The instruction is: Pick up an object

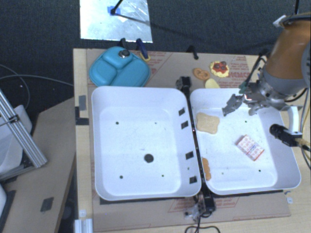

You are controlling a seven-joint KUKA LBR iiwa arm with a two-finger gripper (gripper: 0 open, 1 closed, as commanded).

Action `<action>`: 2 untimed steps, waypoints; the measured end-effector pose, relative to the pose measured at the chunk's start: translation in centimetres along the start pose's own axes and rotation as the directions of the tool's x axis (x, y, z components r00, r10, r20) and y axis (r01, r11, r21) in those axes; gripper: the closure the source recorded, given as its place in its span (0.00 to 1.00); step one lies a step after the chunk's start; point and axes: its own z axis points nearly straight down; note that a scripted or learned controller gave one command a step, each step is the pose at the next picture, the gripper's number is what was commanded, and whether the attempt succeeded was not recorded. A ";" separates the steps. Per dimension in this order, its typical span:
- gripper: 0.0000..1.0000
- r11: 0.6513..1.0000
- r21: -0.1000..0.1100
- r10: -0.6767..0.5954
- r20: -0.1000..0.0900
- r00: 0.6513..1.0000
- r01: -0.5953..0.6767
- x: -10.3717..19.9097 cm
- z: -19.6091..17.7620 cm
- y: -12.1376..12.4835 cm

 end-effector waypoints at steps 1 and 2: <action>0.00 1.000 -0.003 -0.007 -0.001 1.000 0.007 5.4 4.3 6.2; 0.00 1.000 -0.010 0.009 -0.001 1.000 -0.009 -0.6 14.1 0.9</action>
